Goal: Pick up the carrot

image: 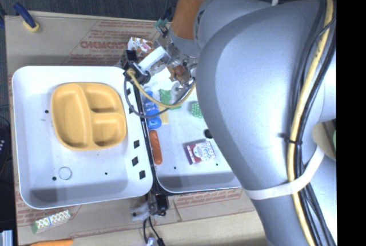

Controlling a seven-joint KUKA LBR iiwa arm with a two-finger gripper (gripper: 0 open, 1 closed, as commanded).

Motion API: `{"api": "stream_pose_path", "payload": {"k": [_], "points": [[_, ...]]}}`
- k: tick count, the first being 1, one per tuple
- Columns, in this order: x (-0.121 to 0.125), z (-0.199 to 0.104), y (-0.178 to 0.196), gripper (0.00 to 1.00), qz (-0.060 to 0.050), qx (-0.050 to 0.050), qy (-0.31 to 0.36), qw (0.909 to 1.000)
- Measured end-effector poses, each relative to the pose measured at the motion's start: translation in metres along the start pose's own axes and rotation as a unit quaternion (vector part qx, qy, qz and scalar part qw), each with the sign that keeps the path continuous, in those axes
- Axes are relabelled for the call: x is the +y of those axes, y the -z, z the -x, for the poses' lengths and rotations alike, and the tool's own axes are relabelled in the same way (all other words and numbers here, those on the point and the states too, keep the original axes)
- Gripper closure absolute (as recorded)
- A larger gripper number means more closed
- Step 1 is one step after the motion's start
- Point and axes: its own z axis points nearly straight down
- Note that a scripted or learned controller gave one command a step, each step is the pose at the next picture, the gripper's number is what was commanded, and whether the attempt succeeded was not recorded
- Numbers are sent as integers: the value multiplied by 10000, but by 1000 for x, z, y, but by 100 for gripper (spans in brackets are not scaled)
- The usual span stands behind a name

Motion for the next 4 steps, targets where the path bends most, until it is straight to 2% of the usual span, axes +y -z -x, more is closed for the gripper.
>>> {"api": "stream_pose_path", "payload": {"k": [1, 2, 3, 4], "points": [[12, 6, 0, 0, 7, 5, -1248, 9922], [76, 50, -39, 0, -13, -7, -578, 9983], [81, 42, -100, 0, -10, -2, -947, 9955], [60, 80, -99, 0, -2, 4, -909, 9959]]}}
